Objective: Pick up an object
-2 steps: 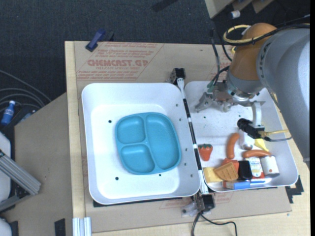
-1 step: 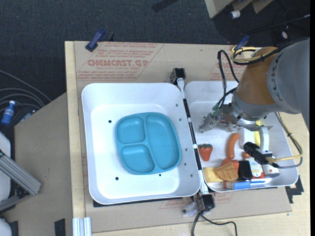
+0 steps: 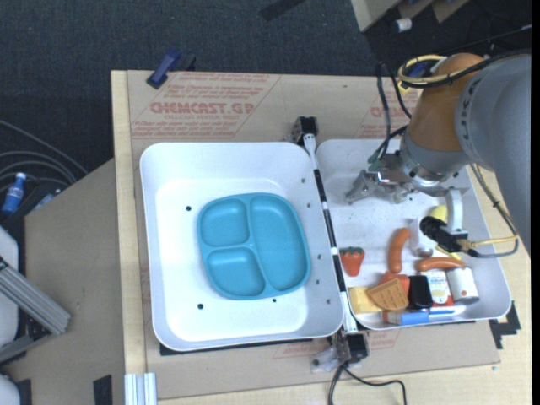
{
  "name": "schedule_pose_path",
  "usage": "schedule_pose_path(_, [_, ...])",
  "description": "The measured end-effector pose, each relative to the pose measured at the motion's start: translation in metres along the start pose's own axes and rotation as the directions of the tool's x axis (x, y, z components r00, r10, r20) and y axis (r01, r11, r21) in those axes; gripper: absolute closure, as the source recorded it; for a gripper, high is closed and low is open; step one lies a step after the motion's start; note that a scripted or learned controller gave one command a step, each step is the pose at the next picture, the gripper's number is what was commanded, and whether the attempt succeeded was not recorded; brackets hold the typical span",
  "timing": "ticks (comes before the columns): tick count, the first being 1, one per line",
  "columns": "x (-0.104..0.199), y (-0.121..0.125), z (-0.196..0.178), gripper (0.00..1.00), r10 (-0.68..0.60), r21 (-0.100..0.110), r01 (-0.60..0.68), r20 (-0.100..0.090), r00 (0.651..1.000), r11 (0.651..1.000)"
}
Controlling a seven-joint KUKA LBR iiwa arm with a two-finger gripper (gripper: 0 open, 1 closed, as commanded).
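Here, tabletop [image 3: 245, 99]: pale board sheet printed with red lettering, flat and matt, carrying both bins
Arm [image 3: 498, 99]: bulky grey casing with an orange band, reaching in from the right and hanging over the back of the right bin
Left bin [image 3: 169, 226]: shallow white plastic tray with rounded corners and a smooth, slightly glossy floor
Right bin [image 3: 354, 154]: the same white plastic, its bare floor lightly speckled; the task's things lie heaped in its front corner, well apart from the gripper
Blue plate [image 3: 253, 245]: turquoise plastic, rounded, split into three compartments, lying flat in the middle of the left bin
Gripper [image 3: 380, 184]: grey metal, low over the bare floor at the back of the right bin; its fingers look splayed wide with nothing between them, though at this size I would not swear to it
Heap: an orange sausage shape [image 3: 397, 249], a tan cracker-like wedge [image 3: 388, 294], a small red strawberry-like toy [image 3: 353, 261] just beside the bin's left wall, with black, white and blue pieces jammed alongside
Risk: closing here would likely catch only air, as nothing lies under the fingers; in the heap, things touch, so a grasp may pinch two, or slip off the smooth rounded sausage; the strawberry sits near the wall, which could block a finger
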State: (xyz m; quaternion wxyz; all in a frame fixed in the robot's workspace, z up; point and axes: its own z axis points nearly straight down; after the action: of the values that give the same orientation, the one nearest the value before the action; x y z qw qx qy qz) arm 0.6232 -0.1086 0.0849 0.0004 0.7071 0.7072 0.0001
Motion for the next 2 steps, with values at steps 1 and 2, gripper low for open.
schedule_pose_path(1, [0.007, 0.044, 0.000, 0.00, -0.001, -0.001, 0.001, 0.000, 1.000, 1.000])
schedule_pose_path(2, [0.017, -0.015, 0.001, 0.00, 0.001, 0.003, -0.001, -0.001, 1.000, 1.000])
